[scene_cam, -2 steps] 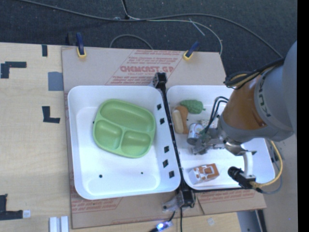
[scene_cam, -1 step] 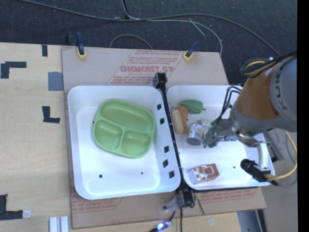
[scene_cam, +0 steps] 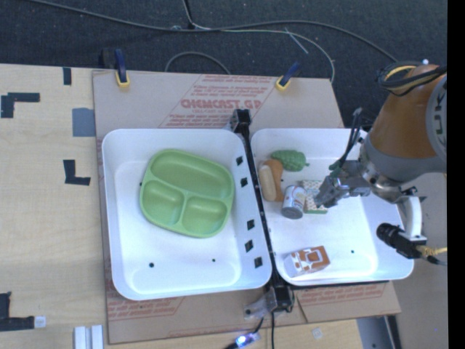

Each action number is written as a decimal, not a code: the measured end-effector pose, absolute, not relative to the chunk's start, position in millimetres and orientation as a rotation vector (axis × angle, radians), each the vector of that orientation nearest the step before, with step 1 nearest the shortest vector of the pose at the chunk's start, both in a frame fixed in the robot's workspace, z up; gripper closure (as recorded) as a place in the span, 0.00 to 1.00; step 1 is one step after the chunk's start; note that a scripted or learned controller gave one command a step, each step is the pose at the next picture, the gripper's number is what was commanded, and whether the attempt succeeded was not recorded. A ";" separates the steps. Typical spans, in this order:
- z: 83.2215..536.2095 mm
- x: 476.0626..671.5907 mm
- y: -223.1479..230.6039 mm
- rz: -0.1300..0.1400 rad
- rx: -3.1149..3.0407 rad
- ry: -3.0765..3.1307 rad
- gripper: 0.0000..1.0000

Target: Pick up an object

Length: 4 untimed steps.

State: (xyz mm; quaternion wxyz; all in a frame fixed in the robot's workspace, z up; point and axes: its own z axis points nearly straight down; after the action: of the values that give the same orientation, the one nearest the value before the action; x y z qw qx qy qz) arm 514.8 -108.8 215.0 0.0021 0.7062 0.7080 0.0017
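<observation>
I see my gripper (scene_cam: 328,193) low in the right bin (scene_cam: 363,257), just right of a small silver can (scene_cam: 293,202) lying on its side near the bin's middle; I can't tell how the tool is set. I judge the can light, stiff and slick, likely to roll, so I'd pinch across its round body. A green toy (scene_cam: 290,159) and an orange piece (scene_cam: 271,179) lie just beyond.

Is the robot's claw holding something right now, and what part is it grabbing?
Cannot tell. The gripper sits low in the right bin beside the small can, but no object shows between its fingers.
</observation>
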 end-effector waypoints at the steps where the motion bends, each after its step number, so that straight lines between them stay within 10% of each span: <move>1: 239.8 515.7 -108.2 0.002 2.218 2.223 1.00; 4: 226.6 532.4 36.1 -0.004 2.218 2.230 1.00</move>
State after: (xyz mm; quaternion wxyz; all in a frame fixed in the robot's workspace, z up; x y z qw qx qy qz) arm 532.4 36.1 226.6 -0.0015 0.7052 0.7090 -0.0014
